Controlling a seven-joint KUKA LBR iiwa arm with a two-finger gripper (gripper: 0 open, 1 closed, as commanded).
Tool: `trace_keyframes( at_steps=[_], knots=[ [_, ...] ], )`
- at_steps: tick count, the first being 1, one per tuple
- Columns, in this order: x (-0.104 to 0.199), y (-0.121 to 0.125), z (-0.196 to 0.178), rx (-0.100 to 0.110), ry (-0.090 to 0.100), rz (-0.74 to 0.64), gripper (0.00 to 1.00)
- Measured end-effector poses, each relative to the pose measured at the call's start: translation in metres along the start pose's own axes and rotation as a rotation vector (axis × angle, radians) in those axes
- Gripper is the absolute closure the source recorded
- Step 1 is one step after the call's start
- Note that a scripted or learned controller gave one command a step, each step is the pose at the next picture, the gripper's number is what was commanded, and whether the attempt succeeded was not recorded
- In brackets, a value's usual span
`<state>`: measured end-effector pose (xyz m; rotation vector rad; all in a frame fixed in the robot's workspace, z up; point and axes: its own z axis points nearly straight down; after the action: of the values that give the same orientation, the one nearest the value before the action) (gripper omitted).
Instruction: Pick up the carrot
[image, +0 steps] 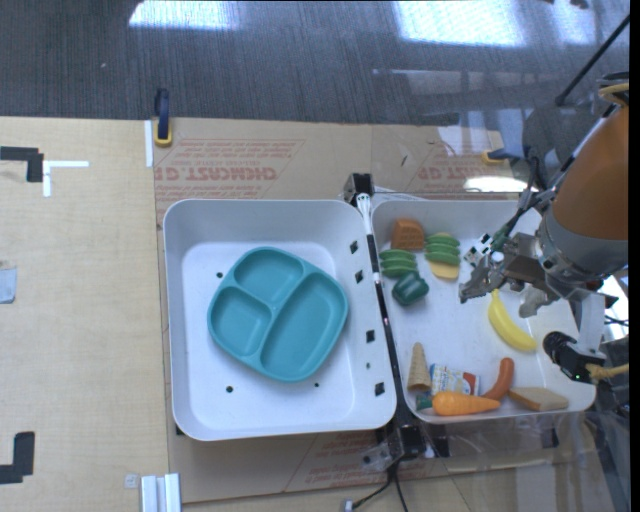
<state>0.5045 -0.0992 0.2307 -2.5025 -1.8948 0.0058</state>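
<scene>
Carrot crowded at the right bin's near wall

Carrot (465, 404) lies by the cone (417, 366), touching the carton (455, 380) and sausage (501, 378); neighbours may get pinched or knocked, I judge. Pincer (492, 275) hovers well apart above the banana (510, 325); open or closed, cannot tell.

The carrot (465, 404) — orange, lying flat — rests along the right bin's near wall.

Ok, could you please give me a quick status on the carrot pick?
Hand above right bin, nothing seen in it. Carrot lying at bin's near wall, untouched. Cone and sausage close beside it.
</scene>
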Motion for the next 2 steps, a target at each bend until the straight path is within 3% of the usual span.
trace_keyframes(
  at_steps=[1,2],
  knots=[
    [0.047,-0.034,0.040,0.000,0.000,0.071,0.00],
    [0.099,-0.034,0.040,-0.001,-0.001,0.313,0.00]
  ],
)
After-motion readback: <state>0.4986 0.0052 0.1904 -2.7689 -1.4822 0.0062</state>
